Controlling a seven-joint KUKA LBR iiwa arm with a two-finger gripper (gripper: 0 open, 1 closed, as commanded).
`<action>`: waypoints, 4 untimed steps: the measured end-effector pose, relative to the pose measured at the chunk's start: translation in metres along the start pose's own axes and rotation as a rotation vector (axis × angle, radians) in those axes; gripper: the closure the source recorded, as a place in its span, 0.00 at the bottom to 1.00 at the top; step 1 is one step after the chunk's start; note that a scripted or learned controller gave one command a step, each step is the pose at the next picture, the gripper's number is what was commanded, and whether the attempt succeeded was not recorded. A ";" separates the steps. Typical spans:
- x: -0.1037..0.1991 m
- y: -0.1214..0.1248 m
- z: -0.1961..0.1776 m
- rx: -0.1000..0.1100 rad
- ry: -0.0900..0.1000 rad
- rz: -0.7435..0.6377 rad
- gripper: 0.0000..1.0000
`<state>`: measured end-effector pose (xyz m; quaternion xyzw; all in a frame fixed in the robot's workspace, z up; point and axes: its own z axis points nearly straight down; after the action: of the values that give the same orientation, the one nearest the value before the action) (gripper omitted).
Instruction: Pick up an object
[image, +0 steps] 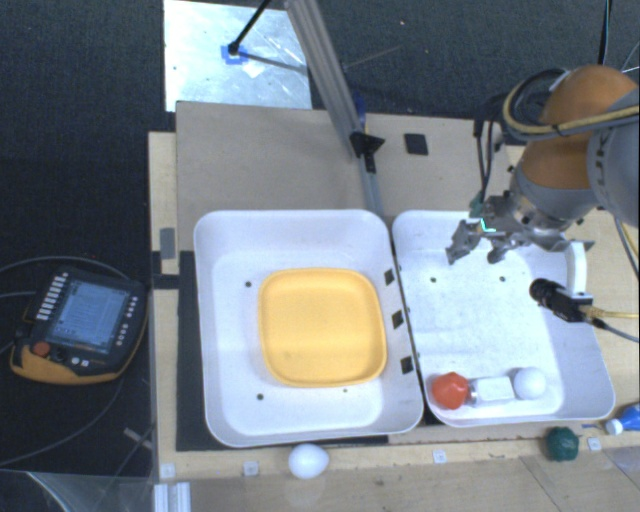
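While the grey arm (590, 130) with its orange band reaches in from the right, the gripper (478, 248) hangs over the upper part of the right bin (575, 400), its two dark fingers (458, 247) spread apart with nothing between them. Along the near wall of this bin lie the things that could be picked up, well apart from the gripper: a red-orange ball (450, 390) at the left, round and glossy; just beside it, a small white block (492, 389), flat and oblong; and at the right end of the row a white ball (529, 382), smooth and pale, touching or nearly touching the block. The left bin (225, 250) holds a yellow plate (322, 326), square with rounded corners and a raised rim, lying flat in the middle. On the bench in front of the left bin rests a white egg-shaped object (308, 461), outside both bins. Near the front right corner of the right bin, on the bench, sits a dark green ball (562, 443). To the far left on the dark floor lies a handheld control pendant (78, 325) with a lit screen and a yellow-orange casing.
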<state>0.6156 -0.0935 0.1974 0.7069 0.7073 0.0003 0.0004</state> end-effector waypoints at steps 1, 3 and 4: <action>0.000 0.000 0.000 0.000 0.000 0.000 0.00; -0.004 -0.009 0.109 0.004 0.000 0.000 0.00; -0.004 -0.007 0.096 -0.001 0.000 0.001 1.00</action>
<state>0.6088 -0.0974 0.1011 0.7071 0.7071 0.0007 0.0007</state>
